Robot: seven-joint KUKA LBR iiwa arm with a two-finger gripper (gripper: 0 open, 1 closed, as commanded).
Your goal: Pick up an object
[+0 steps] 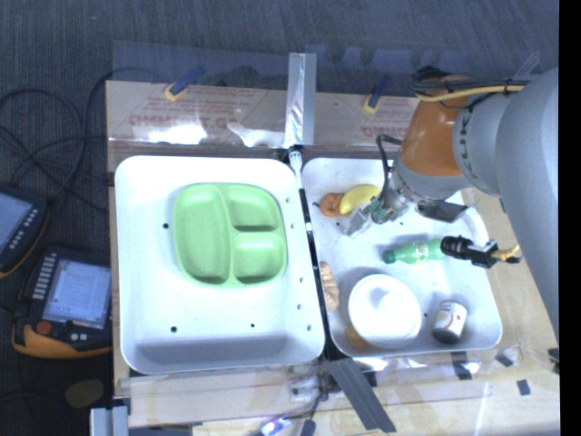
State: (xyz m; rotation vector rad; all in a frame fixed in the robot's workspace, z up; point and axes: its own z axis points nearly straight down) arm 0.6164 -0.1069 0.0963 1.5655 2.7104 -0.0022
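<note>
The right bin [486, 334] holds several objects. A yellow toy [358, 196] with an orange end lies at its back left. A green bottle [416, 252] lies on its side in the middle. A white round bowl [385, 309] sits at the front, with a small can [448, 321] to its right. A tan, lumpy piece [327, 285] rests against the bin's left wall. My gripper [361, 220] is low in this bin, just in front of the yellow toy and behind the bottle. I see nothing held in it.
The left bin [145, 334] carries a green divided plate [229, 232]. The arm's grey body and orange band cover the right bin's back right corner. A narrow rim separates the two bins.
</note>
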